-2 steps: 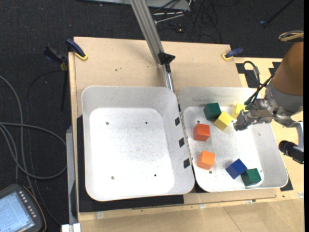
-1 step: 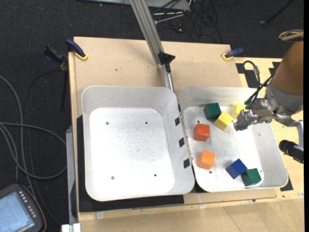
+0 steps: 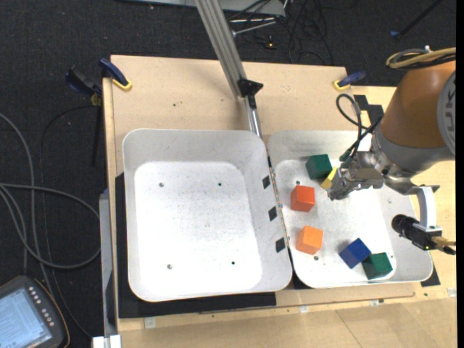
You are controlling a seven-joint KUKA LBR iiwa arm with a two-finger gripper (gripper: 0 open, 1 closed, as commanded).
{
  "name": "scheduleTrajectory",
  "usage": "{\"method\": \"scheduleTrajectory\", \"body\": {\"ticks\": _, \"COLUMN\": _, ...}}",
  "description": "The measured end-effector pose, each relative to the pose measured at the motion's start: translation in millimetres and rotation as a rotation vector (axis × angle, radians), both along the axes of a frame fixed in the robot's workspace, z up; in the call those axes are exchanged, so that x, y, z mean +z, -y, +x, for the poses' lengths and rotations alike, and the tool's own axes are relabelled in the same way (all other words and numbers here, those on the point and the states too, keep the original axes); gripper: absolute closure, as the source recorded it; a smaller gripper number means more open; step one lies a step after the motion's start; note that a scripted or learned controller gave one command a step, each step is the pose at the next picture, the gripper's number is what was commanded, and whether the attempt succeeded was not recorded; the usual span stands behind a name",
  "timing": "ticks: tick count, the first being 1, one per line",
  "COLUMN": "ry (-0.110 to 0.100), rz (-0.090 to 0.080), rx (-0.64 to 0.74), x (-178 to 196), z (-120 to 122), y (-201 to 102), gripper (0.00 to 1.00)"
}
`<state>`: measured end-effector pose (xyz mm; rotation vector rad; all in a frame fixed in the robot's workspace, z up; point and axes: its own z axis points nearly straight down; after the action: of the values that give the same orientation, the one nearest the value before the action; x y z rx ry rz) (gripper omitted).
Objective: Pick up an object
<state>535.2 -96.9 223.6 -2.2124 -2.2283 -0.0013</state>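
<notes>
Nearest the camera, in the right bin (image 3: 406,270), a blue cube (image 3: 354,252) touched a dark green cube (image 3: 378,265); a light orange cube (image 3: 310,239) lay just left of them, and a darker orange cube (image 3: 303,198) sat beyond it. Farther back, the gripper (image 3: 339,187) hung low beside another green cube (image 3: 318,167), a yellow piece (image 3: 328,179) between them; whether the claw gripped anything could not be told; the left bin (image 3: 145,151) stood alongside
</notes>
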Motion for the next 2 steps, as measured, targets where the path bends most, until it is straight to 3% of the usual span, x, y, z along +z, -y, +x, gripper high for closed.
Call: {"method": "scheduleTrajectory", "body": {"ticks": 2, "ry": 0.002, "rz": 0.0, "rx": 0.002, "x": 20, "z": 6, "y": -114, "gripper": 1.0}}
